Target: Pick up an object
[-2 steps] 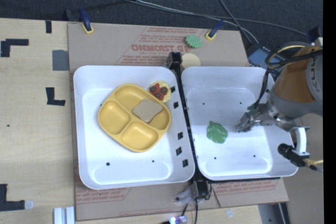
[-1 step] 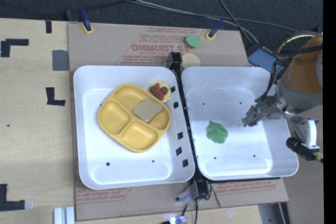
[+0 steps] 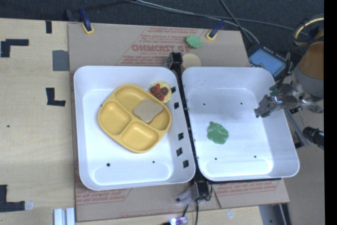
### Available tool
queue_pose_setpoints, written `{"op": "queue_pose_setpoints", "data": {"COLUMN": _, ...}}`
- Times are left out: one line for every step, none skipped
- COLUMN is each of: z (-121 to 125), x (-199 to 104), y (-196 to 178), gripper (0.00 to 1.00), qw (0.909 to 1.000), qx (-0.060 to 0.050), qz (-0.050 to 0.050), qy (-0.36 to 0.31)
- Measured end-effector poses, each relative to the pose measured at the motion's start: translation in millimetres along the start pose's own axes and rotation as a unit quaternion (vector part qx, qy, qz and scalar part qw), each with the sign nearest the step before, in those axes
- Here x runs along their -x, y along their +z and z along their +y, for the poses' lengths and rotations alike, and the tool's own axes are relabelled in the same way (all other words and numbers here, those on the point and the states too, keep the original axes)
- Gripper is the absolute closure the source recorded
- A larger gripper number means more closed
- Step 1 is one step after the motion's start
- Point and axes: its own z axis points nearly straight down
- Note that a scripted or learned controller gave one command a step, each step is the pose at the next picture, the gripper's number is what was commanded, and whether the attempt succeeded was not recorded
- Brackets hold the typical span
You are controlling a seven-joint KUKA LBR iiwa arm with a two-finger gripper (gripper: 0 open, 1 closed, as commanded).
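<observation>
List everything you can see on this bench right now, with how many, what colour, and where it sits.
white bins: two, side by side on the bench
divided plate: one, yellow, in the left bin
bread slice: one, tan, on the plate
small fruit piece: one, dark red on yellow, at the plate's upper right edge
green lump: one, in the right bin
green knobbly item: one, on the cardboard behind the bins
clamps: two, blue and yellow, at the cardboard's back edge
claw: one, grey, over the right bin's right rim
</observation>
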Motion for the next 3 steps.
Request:
{"op": "queue_pose_setpoints", "data": {"z": 1, "x": 0, "y": -45, "gripper": 1.0, "qw": 1.0, "qx": -0.001, "qz": 0.0, "qy": 0.0}}
{"op": "queue_pose_setpoints", "data": {"z": 22, "x": -47, "y": -33, "gripper": 1.0, "qw": 1.0, "qx": -0.003, "qz": 0.001, "qy": -0.002}}
{"op": "queue_pose_setpoints", "data": {"z": 32, "x": -98, "y": -21, "gripper": 1.0, "qw": 1.0, "qx": -0.004, "qz": 0.002, "qy": -0.002}}
